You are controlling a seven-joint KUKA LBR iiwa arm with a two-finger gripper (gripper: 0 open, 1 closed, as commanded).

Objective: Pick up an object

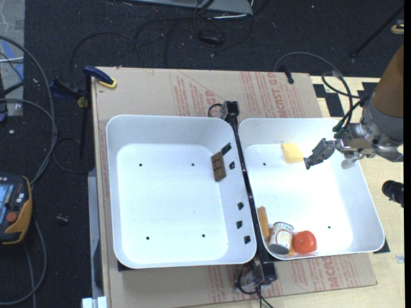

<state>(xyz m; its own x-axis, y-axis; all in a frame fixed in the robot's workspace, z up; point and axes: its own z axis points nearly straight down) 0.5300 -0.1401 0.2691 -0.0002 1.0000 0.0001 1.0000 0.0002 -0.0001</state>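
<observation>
In the right bin, a yellow block lies near the far wall. A small can, a red ball and an orange stick sit together at the near left corner. A brown block rests in the left bin by its right wall. My gripper hangs over the right bin's far right part, just right of the yellow block. It is open, one dark finger splayed toward the block, and nothing is between the fingers.
The bins stand on a cardboard sheet. Black clips line the divider between the bins. Cables and a blue-yellow clamp lie beyond the far edge. A handheld controller sits at far left.
</observation>
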